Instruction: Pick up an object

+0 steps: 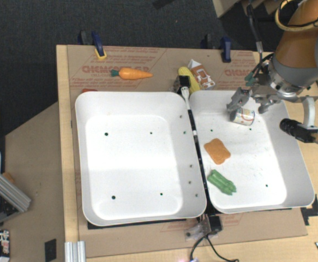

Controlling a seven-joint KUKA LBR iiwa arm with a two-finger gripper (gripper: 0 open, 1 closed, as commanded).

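The grey two-finger claw (247,107) sits low in the right white plastic bin (289,173), fingers spread apart around a small white cup-like object (246,117); an orange flat piece (217,150) and a green pod-shaped toy (222,182) lie nearby

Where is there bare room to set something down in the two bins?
The left bin has a bare floor, wall to wall. In the right bin, the near-right floor beside the green toy is free; it is crowded around the gripper, the small white object and the orange piece.
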